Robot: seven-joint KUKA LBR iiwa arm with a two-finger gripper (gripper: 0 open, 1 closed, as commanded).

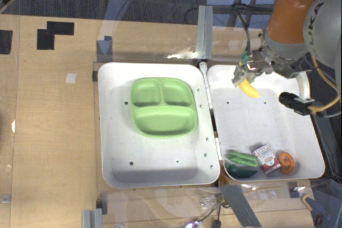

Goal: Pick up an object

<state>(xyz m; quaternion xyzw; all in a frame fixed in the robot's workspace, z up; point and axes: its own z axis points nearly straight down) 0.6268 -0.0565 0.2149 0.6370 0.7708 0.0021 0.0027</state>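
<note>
The grey arm with its orange band point(291, 10) is seen reaching in from the right, bent over the far edge of the right-hand shallow white bin point(267, 125). The two-finger gripper point(246, 73) is pointed downward near that bin's far left corner, and a small yellow banana-shaped object point(248, 88) is seen at its fingertips, apparently pinched between narrowly set fingers and tilted, its lower end close to or touching the bin floor; which of the two cannot be told.

Along the near edge of the right-hand bin four further items are grouped: a green pod-shaped vegetable point(241, 157), a dark green rounded object point(243, 171) just beside it at the near left corner, a small red-and-white printed carton point(265, 158), and an orange round fruit-like object point(286, 162) touching the carton on its right side.

The left-hand shallow white bin point(115, 131) is occupied by a light green plastic divided plate point(162, 105) with three compartments, set toward the far half of the bin; nothing is seen in its compartments.
</note>
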